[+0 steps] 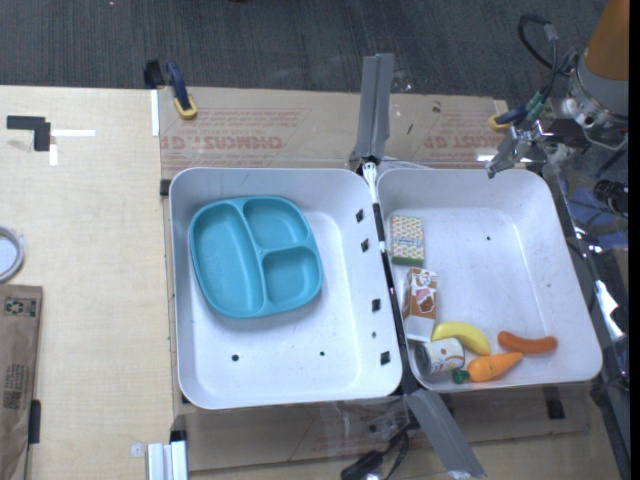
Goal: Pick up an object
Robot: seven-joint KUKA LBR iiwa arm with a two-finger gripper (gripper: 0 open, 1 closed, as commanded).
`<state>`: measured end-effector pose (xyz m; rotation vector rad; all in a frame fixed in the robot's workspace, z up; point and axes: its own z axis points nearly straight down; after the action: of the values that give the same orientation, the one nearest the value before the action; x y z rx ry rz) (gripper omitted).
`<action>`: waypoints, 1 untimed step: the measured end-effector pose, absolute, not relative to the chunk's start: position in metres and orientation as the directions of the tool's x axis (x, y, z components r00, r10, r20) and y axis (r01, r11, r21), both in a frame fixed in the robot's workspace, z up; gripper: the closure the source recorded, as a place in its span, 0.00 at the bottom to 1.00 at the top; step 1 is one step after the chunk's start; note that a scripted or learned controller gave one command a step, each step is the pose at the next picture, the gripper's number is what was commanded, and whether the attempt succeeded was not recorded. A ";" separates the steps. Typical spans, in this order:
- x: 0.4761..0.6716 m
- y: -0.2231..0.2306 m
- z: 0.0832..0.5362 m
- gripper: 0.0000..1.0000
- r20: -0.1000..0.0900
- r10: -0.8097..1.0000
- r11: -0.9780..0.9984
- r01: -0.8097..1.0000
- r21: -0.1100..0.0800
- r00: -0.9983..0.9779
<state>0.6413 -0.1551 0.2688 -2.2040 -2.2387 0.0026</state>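
Observation:
The right bin (500, 218) holds several small items along its left and near sides. They are a patterned box (406, 239), a small brown-and-white carton (421, 294), a yellow banana (462, 336), a small tin (438, 357) lying on its side, an orange carrot (493, 366) and a reddish sausage (527, 344). My gripper (512, 150) hangs over the far rim of this bin near its right corner, well apart from all of them. I see nothing held in it.
A blue divided plate (256, 256) lies in the left bin (270, 368). A grey post (375, 108) rises at the back between the bins. Cables and a yellow-blue clamp (505, 118) crowd the far right by the arm (608, 38).

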 end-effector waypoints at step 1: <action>0.616 -0.124 0.111 0.00 0.000 0.999 0.049 0.999 -0.003 -0.049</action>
<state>0.6164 -0.1240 0.1107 -2.1652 -2.2736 0.0038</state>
